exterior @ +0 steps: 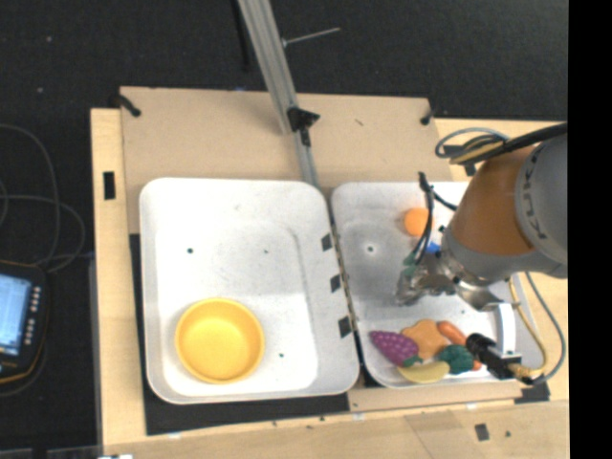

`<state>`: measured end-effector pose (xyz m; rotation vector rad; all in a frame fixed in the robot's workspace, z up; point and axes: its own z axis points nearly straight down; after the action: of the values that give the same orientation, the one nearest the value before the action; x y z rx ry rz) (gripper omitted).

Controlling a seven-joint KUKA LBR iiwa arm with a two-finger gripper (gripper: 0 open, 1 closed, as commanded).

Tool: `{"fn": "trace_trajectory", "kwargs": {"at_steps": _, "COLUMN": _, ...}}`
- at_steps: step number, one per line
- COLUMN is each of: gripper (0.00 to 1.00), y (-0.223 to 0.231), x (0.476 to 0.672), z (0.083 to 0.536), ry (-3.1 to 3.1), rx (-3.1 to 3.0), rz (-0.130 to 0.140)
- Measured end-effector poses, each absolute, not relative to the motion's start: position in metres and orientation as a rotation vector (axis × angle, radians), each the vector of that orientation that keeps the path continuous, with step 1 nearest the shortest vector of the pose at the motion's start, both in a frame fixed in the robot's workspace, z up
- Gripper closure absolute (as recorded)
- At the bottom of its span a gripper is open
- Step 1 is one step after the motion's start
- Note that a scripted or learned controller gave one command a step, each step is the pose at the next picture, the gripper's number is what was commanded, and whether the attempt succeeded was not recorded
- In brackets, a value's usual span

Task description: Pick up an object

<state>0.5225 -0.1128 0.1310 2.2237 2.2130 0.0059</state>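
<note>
My gripper (409, 291) hangs low over the middle of the right bin (368, 223), under the grey arm with its orange band. No object shows between its fingers. An orange ball (415, 221) lies behind it near the bin's back. In front of it, at the bin's near edge, lie a purple grape bunch (394, 345), an orange piece (424, 336), a carrot (449, 331), a green piece (458, 358) and a yellow banana (422, 374). A small blue thing (432, 251) peeks out beside the wrist.
The left bin (229, 228) bears a yellow bowl (219, 339) at its near left. A metal rail (273, 60) slants down from the top to the gap between the bins. Cables run along the arm at the right.
</note>
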Motion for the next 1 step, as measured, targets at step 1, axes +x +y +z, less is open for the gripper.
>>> {"fn": "trace_trajectory", "kwargs": {"at_steps": 1, "gripper": 1.0, "y": -0.1177, "x": 0.5251, "z": 0.195, "ry": 2.218, "rx": 2.214, "rz": 0.007}}
